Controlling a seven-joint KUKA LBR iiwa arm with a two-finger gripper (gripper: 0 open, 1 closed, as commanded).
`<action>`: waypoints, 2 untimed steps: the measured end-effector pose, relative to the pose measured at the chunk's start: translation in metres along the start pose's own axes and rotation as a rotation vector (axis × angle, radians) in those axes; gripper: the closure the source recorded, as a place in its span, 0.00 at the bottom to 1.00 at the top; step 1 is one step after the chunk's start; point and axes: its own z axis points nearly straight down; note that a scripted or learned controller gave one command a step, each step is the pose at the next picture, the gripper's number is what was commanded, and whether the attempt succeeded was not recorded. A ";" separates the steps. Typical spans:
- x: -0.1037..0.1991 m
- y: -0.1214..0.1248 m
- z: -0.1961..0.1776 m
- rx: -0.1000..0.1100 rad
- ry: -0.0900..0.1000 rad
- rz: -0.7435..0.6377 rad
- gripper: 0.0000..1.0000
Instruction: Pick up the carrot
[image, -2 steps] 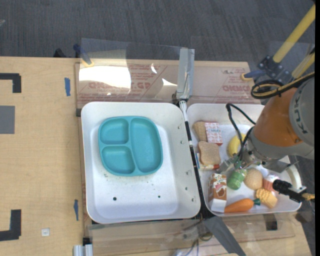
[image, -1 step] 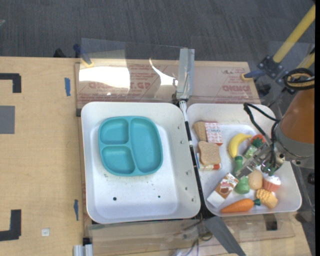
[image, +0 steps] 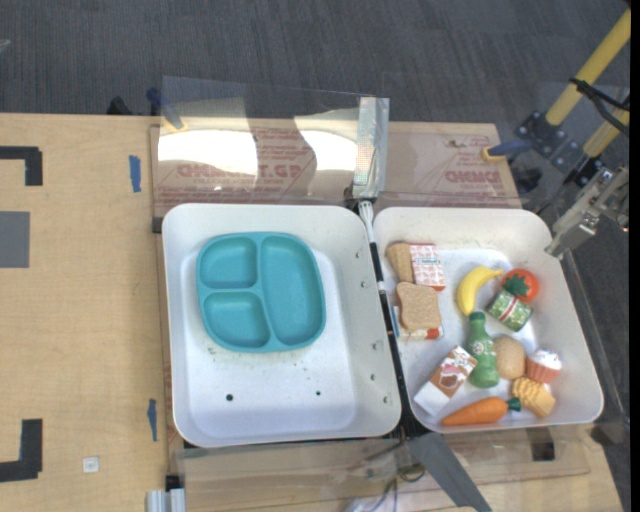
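The carrot (image: 476, 411) lies flat at the front edge of the right bin (image: 572, 300), just below the green bottle (image: 482, 352) and touching the white card (image: 437, 398) on its pointy side. It looks like a toy, so it is likely light, hard and a bit smooth, and it may roll. The best place to hold it is likely the fat middle, squeezing across its short way. The gripper (image: 585, 215) is far from the carrot, up past the bin's top right corner, and I cannot tell how it is set. The bin floor is white and flat. Other toy foods sit close above the carrot, and the bin wall is right below it, so room is tight.
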 end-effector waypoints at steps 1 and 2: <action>0.029 0.002 -0.126 -0.001 -0.002 -0.484 1.00; 0.047 -0.040 -0.082 -0.001 0.011 -0.754 1.00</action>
